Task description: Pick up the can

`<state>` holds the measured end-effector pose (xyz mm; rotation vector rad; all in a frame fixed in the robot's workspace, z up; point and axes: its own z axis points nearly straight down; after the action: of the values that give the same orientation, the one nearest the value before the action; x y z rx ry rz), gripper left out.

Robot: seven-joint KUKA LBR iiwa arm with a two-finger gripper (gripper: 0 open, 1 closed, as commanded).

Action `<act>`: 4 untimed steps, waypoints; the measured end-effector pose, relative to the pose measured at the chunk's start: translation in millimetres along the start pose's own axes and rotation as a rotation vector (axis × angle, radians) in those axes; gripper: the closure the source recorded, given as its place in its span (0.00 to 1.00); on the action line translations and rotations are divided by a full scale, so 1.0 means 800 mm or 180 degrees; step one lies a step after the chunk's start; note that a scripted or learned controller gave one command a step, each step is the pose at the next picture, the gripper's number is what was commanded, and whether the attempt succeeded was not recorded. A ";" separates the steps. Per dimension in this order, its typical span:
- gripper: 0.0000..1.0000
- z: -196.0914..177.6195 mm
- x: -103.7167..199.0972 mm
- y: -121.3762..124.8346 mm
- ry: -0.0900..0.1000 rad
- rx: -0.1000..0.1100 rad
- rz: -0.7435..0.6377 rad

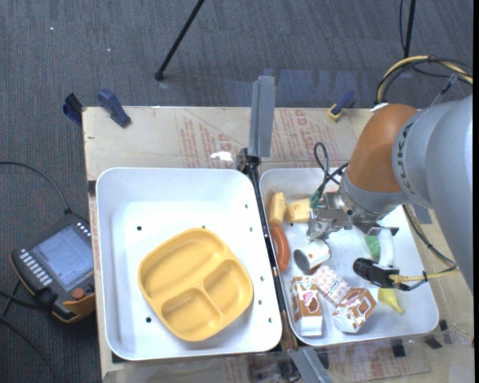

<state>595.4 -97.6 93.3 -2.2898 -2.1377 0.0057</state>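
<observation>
End effector (326,223): low over the right bin, near its middle, at the end of the grey arm with the orange band; whether it is released or clenched cannot be told
Can (311,256): small white can lying on its side, dark open mouth facing left, just below the end effector and close to it; contact cannot be told
Right bin (425,308): white, under the end effector
Cartons (306,306): brown-and-white, below the can, toward the near rim
Yellow blocks (290,208): just left of the end effector
Banana (391,298): lower right of the end effector
Left bin (116,214): well left of the end effector
Yellow divided tray (195,284): lying in the left bin
Table (160,134): carries both bins
</observation>
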 end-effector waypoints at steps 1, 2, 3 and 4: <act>1.00 0.010 -0.036 -0.024 -0.0002 -0.0012 0.0278; 0.00 0.010 -0.037 -0.024 -0.0002 -0.0013 0.0282; 0.00 0.011 -0.009 -0.076 -0.0003 -0.0008 0.0483; 0.00 -0.023 -0.024 -0.142 -0.0002 -0.0007 0.0819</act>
<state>481.0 -108.6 112.4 -2.5471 -1.8277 0.0058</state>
